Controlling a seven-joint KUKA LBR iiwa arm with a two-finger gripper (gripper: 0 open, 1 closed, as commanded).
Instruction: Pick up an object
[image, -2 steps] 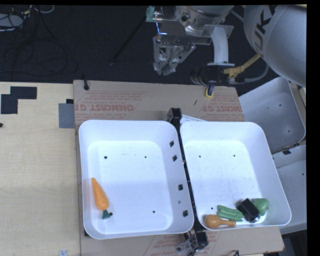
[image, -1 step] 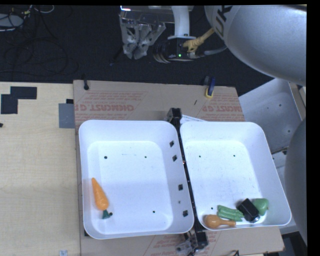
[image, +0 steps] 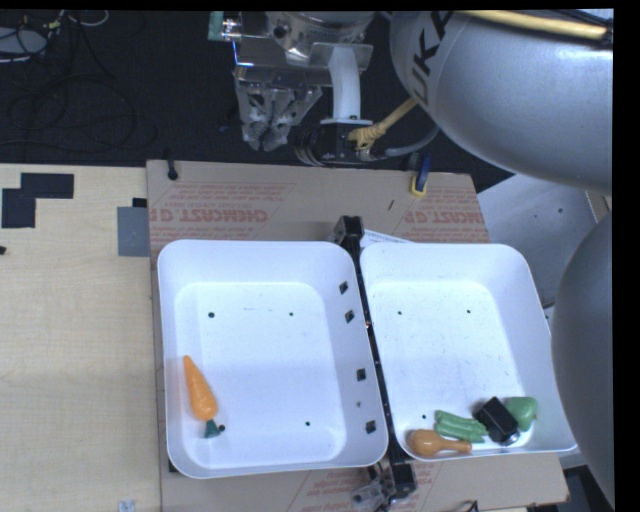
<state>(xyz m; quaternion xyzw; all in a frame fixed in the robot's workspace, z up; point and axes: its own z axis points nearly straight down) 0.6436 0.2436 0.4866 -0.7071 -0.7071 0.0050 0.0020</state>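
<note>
A toy carrot (image: 199, 389), orange with a small green top, lies near the front left corner of the left bin (image: 255, 252). In the front right corner of the right bin (image: 450, 252) a small cluster lies together: an orange pear-shaped toy (image: 436, 443), a green bean pod (image: 459, 426), a black block (image: 496, 420) and a green piece (image: 523, 408) behind it. My gripper (image: 268, 122) hangs high beyond the far edge of the left bin, well away from all of these, and I see nothing in it.
Both bins rest on a brown cardboard sheet (image: 300, 205) on the pale bench. A black divider (image: 362, 340) runs between the bins. The grey arm (image: 500, 80) crosses the upper right. Dark cables lie in the back left.
</note>
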